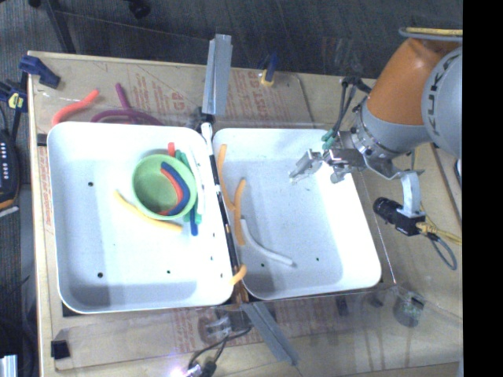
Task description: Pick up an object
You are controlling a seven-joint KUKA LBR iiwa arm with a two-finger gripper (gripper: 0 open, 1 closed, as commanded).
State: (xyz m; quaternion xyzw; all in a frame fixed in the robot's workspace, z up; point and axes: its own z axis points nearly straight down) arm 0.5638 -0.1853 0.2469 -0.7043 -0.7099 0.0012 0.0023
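Note:
My gripper point(321, 169) hangs over the far right part of the right bin point(346, 242), open, with nothing between its fingers. Below and left of it in that bin lie a white curved tube point(263, 247) and an orange strip point(238, 199). Another orange strip point(222, 162) runs along the bin's left wall, and a small orange piece point(239, 272) sits at its near left corner. In the left bin point(94, 265) stands a green bowl point(163, 187) with red and blue curved pieces in it.
A yellow strip point(130, 203) and a blue-green piece point(193, 223) lie by the bowl. Behind the left bin, on the bench, are an orange strip point(75, 107) and a purple hose point(126, 116). A metal divider point(216, 73) stands between the bins.

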